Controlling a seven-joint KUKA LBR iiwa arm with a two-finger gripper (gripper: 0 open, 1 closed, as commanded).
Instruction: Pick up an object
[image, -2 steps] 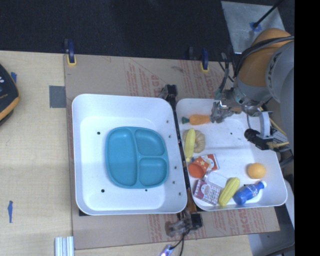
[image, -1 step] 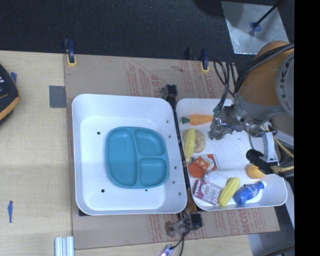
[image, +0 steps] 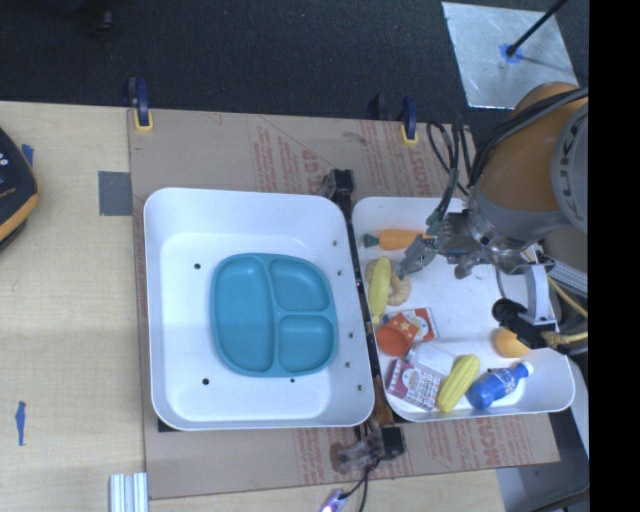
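Note:
My gripper (image: 440, 262) hangs over the upper part of the right bin (image: 470, 305), fingers apart and nothing between them. An orange carrot (image: 398, 238) lies just left of it at the bin's top. A yellow banana (image: 379, 285) and a beige piece (image: 401, 291) lie below and to the left of the nearer finger. A red item (image: 396, 336) and a red-and-white packet (image: 414, 381) sit lower down. A yellow corn cob (image: 458, 381), a blue bottle (image: 497, 385) and an orange fruit (image: 509, 344) lie toward the bin's lower right.
The left bin (image: 180, 300) holds a blue divided plate (image: 274, 312). A raised rim separates the two bins. The arm's grey and orange body covers the right bin's upper right corner. Bare white floor shows in the middle of the right bin.

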